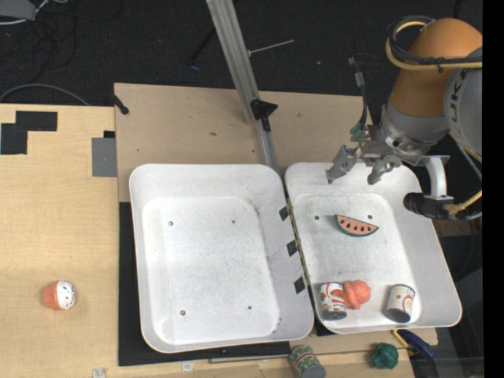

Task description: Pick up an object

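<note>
Left bin (150, 181): sitting bare beside the right bin (429, 242).
Watermelon slice (357, 226): lying mid-bin, long axis running left to right, open floor all around it.
Cans (333, 300): crowding the near wall with a pink toy (357, 292).
Gripper (361, 166): hovering over the far rim, fingers spread wide, holding nothing; the slice is lying just nearward of them.

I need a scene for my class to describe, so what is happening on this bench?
A grey robot arm reaches in from the right, its claw open above the far edge of the right bin, holding nothing. In that bin lie a watermelon slice toy, a small can touching a pink toy, and a cup. No object is picked up yet.
</note>
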Robot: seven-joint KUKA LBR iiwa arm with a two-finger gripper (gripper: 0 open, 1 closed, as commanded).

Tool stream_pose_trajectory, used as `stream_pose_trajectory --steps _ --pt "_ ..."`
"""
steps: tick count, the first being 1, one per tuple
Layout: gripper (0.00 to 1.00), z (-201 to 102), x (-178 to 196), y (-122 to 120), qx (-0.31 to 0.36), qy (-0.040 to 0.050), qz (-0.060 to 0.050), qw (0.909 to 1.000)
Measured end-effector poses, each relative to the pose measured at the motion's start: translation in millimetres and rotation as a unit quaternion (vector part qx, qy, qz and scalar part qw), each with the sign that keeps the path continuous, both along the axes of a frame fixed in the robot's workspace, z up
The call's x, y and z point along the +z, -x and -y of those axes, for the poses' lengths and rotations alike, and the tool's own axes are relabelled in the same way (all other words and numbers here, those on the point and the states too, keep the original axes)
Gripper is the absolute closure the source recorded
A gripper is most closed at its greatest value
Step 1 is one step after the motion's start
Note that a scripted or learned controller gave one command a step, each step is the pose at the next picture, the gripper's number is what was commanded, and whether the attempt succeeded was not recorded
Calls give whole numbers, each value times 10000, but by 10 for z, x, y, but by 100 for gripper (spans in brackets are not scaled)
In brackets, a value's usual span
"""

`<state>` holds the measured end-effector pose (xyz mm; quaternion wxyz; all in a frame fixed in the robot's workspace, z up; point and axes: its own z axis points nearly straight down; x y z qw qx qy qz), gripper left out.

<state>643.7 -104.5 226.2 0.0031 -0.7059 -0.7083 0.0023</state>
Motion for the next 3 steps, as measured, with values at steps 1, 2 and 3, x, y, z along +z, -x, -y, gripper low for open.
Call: stream_pose_trajectory --steps 1,2,3 --pt "0 -14 -441 -18 -9 3 1 10000" --pt "0 -56 -933 -94 10 1 -1 10000" --pt "100 -48 -798 -104 1 3 21 10000"
